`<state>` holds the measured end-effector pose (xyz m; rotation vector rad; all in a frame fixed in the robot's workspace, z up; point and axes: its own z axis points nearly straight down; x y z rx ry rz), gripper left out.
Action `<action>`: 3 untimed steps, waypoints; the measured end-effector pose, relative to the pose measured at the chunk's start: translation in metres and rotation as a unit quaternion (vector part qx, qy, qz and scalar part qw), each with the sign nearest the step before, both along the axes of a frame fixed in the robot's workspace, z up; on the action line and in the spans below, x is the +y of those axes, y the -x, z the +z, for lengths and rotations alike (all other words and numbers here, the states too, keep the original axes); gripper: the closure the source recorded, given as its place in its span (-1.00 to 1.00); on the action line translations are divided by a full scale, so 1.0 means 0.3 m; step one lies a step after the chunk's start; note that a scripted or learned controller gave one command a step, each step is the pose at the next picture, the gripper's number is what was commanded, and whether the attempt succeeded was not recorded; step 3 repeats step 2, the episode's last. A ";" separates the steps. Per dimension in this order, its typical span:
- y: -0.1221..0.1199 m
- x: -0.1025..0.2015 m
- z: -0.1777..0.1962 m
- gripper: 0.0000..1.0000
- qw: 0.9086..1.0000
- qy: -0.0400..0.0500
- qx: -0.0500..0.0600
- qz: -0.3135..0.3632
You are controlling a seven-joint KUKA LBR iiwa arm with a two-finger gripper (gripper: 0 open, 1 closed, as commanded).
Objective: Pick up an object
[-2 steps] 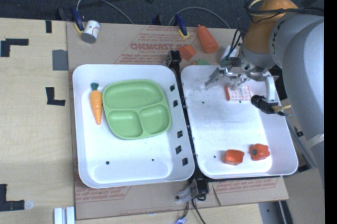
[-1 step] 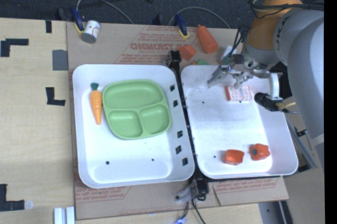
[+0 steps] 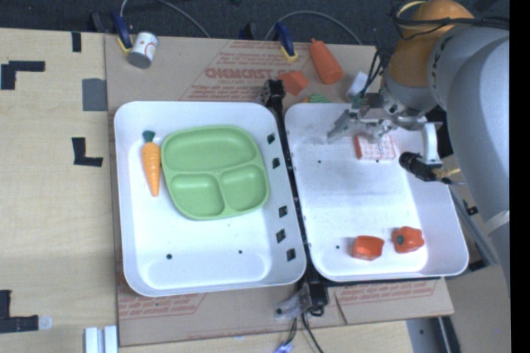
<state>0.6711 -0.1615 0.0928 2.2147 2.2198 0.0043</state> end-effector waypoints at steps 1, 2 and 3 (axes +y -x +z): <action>-0.005 0.042 0.000 -1.00 1.000 0.004 -0.004 0.000; 0.007 0.055 0.037 -1.00 1.000 0.000 0.002 -0.001; 0.007 0.055 0.037 -1.00 1.000 0.000 0.002 -0.001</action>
